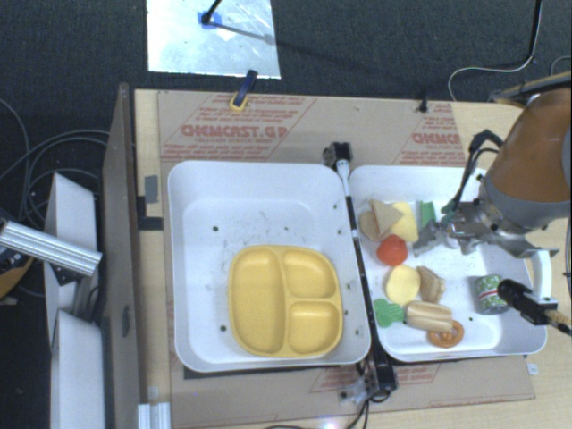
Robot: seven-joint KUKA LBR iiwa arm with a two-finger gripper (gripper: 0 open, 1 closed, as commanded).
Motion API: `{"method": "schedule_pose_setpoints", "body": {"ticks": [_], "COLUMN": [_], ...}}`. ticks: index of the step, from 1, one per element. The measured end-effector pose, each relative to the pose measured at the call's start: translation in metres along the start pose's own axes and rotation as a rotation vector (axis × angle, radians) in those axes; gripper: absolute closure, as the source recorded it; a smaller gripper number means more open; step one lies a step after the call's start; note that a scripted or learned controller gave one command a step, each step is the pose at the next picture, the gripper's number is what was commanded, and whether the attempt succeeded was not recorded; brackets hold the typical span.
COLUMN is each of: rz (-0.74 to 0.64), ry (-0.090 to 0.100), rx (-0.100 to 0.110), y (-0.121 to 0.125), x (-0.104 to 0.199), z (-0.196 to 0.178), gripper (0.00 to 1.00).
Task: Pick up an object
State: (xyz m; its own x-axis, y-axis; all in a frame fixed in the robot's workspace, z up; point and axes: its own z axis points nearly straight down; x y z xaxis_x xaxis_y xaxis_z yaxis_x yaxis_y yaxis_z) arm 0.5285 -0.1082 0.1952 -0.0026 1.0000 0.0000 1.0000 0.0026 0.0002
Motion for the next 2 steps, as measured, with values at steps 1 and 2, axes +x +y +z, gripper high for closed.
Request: {"method": "schedule_pose_setpoints", "body": {"ticks": [1, 2], "rz": [0.003, -0.003], "ry": [0.001, 0.000], "rx": [0.003, -0.001], "y": [-0.016, 0.020], "x": [-0.014, 0.013], "z": [0.044, 0.114], "gripper": [0.00, 0.00]}}
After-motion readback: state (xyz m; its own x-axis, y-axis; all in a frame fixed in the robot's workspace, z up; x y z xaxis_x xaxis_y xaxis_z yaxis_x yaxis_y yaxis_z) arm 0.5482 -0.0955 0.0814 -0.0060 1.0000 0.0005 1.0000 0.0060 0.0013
